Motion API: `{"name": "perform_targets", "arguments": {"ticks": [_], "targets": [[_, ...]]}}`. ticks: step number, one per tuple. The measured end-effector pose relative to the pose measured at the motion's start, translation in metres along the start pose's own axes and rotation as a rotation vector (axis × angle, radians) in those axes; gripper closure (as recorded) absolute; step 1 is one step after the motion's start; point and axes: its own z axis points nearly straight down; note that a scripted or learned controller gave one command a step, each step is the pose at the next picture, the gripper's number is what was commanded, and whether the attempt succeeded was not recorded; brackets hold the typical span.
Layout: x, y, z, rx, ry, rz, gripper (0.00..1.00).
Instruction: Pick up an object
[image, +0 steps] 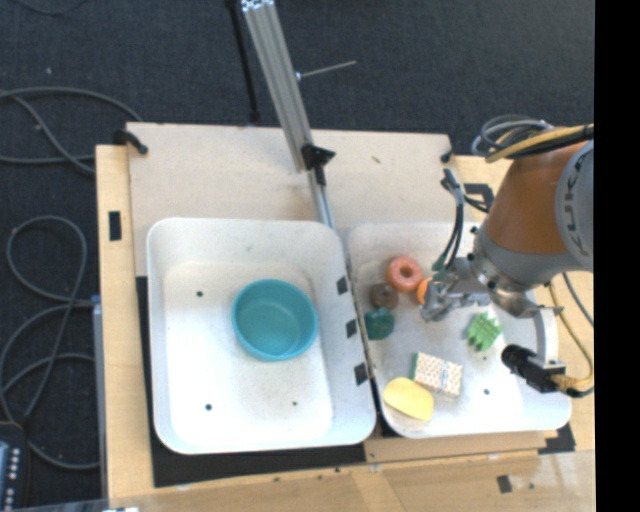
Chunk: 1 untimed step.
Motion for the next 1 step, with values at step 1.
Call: {"name": "perform_targets", "arguments": {"ticks": [1], "targets": [[0.0605,0.0097,-0.0067,-0.001,0.002,-0.003,1.00]]}}
